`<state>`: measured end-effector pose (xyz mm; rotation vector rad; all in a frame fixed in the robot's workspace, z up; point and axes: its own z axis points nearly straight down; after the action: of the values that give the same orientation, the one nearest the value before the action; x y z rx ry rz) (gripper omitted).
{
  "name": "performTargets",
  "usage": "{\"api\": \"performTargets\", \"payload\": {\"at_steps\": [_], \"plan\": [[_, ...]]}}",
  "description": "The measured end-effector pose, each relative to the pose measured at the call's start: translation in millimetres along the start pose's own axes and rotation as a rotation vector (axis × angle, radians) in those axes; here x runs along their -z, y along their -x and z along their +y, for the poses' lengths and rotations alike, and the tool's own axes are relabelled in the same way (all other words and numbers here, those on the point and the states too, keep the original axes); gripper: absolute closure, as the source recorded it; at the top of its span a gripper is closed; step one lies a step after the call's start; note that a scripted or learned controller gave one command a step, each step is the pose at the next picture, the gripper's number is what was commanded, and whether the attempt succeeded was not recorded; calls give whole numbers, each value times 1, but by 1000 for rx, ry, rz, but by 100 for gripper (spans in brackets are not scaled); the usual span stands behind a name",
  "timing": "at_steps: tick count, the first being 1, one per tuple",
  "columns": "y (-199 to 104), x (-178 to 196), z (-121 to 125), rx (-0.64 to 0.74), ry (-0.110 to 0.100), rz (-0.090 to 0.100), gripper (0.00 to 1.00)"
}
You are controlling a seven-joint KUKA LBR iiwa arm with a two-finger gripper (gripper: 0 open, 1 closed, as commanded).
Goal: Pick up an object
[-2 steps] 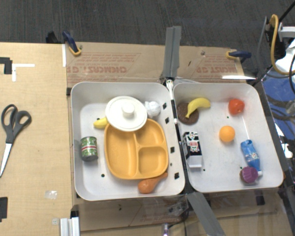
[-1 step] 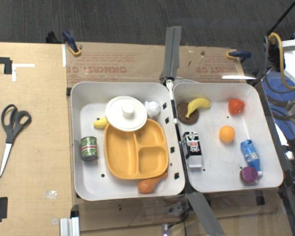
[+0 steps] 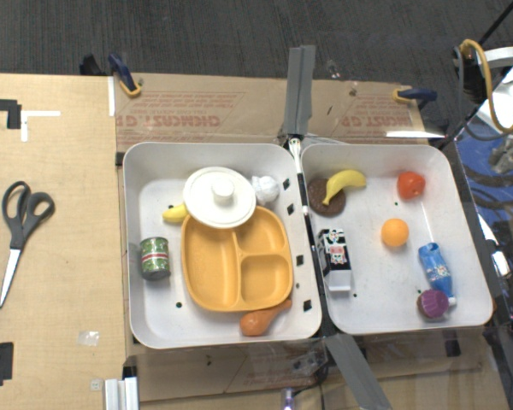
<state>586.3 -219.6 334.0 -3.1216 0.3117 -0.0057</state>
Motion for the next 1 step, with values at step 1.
{"api": "performTargets", "payload": {"at_steps": [1], "plan": [[71, -24, 15, -1, 0, -2, 100]]}}
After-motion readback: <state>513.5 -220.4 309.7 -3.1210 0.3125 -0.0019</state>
